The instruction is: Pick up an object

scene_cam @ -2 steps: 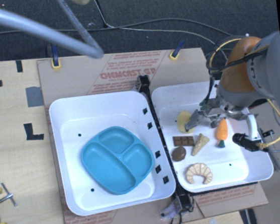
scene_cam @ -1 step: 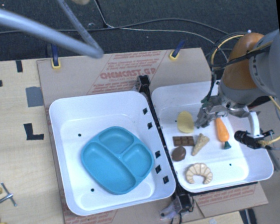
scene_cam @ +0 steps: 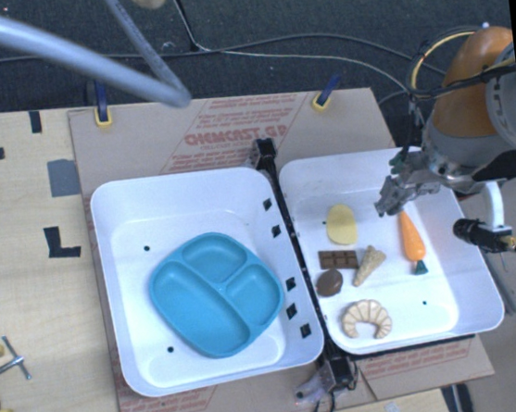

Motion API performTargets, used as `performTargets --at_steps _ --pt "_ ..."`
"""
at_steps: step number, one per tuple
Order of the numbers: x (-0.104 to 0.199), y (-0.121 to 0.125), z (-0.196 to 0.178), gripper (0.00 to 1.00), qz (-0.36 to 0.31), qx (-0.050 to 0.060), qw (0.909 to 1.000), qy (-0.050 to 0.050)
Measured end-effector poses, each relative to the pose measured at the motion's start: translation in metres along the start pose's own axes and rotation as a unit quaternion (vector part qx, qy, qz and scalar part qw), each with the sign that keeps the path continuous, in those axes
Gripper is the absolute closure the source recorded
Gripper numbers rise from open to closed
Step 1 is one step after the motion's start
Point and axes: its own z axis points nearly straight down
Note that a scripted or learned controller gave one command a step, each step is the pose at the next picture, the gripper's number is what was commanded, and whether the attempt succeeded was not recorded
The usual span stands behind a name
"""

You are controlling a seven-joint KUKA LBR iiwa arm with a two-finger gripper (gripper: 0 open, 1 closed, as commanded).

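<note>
The right bin holds several toy foods: a pale yellow piece, a chocolate bar, a brown round piece, a cream wedge, a croissant and an orange carrot. My gripper hangs over the bin's upper right part, just above the carrot's top end and right of the yellow piece. Nothing shows between its fingers.
The left bin holds a blue divided tray. A black divider runs between the two bins. Grey tripod legs cross the top left. Cables lie behind the bins.
</note>
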Motion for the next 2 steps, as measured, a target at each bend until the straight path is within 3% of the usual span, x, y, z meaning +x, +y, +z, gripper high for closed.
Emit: performTargets --at_steps 1,2 --pt "0.007 0.001 -0.045 1.00 -0.001 0.000 1.0000 0.000" --pt "0.007 0.001 -0.065 1.00 0.000 0.002 1.0000 0.001"
